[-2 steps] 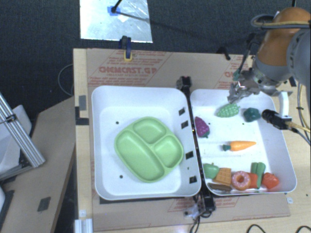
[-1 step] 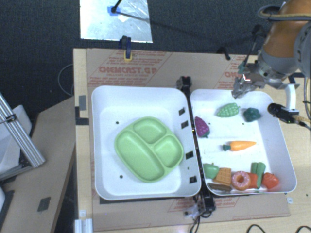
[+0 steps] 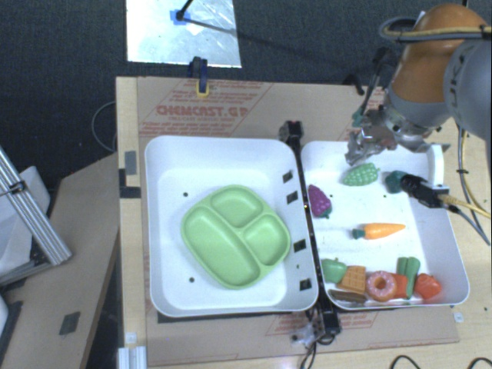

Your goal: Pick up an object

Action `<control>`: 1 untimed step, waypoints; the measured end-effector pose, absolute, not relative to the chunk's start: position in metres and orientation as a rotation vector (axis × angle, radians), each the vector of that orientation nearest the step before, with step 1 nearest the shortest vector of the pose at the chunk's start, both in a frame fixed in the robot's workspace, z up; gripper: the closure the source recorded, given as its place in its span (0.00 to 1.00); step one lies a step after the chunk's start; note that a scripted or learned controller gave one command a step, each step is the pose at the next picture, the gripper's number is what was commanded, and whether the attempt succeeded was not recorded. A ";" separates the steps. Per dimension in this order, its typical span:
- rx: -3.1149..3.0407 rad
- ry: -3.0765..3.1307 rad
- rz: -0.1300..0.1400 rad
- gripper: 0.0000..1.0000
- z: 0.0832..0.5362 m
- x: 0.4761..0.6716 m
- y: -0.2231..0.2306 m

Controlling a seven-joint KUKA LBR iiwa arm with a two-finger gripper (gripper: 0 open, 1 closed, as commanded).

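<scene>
With the gripper [image 3: 360, 154] poised just above the green grapes [image 3: 360, 175] at the right bin's [image 3: 450, 241] far end, finger state unreadable, centre both fingers across the cluster before closing.

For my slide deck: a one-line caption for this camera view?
Arm's gripper poised above a light-green toy grape bunch in the right white bin.
</scene>
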State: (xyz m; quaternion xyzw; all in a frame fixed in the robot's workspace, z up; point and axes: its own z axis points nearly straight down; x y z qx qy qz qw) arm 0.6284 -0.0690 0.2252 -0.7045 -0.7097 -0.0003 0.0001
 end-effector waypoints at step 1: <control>-2.211 -2.228 0.002 1.00 0.215 0.595 -0.030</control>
